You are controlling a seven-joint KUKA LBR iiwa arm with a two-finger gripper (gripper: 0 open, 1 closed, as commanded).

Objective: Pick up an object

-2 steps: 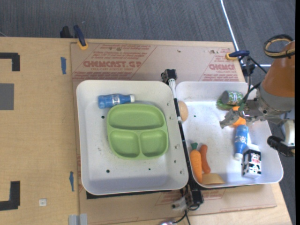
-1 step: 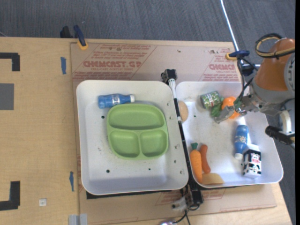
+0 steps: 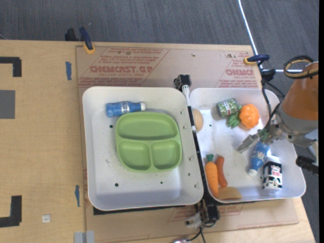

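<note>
My gripper (image 3: 255, 142) is low in the right bin (image 3: 296, 189), near its right side, and stands open. A blue and white bottle (image 3: 257, 159) lies just below it, its upper end right at the fingertips; nothing is lifted. An orange pumpkin toy (image 3: 249, 115) and a green can (image 3: 227, 108) sit above and left of the gripper. A black and white cow-pattern carton (image 3: 272, 176) rests below and right of the bottle. Two carrots (image 3: 213, 173) lie by the bin's left wall, with a tan bread piece (image 3: 229, 193) under them.
A beige egg (image 3: 197, 119) sits at the right bin's upper left. The left bin (image 3: 96, 151) holds a green divided plate (image 3: 148, 140) and another blue bottle (image 3: 123, 108). Cardboard lies under both bins, and clamps stand along its far edge.
</note>
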